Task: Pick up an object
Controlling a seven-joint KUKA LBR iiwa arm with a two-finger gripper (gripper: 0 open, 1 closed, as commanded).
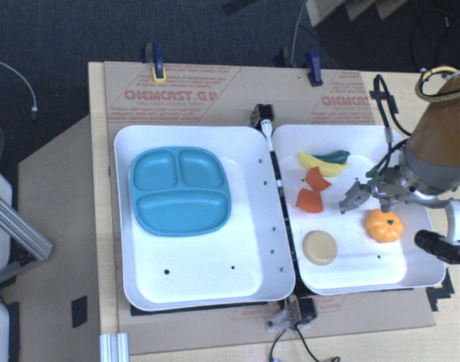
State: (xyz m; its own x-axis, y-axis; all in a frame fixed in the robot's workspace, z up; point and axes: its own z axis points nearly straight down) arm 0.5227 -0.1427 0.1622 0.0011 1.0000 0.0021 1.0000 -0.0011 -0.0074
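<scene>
The jaws of the gripper (352,199) are seen open, empty, beside the orange pumpkin (384,226): judged light, rigid, slippery; best pinched across its middle.

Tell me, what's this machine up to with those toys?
A robot arm reaches in from the right over the right bin, trying to pick something up. Its claw hangs among a toy pumpkin, two red pieces, a banana and a tan disc. The left bin holds a blue divided plate.
</scene>
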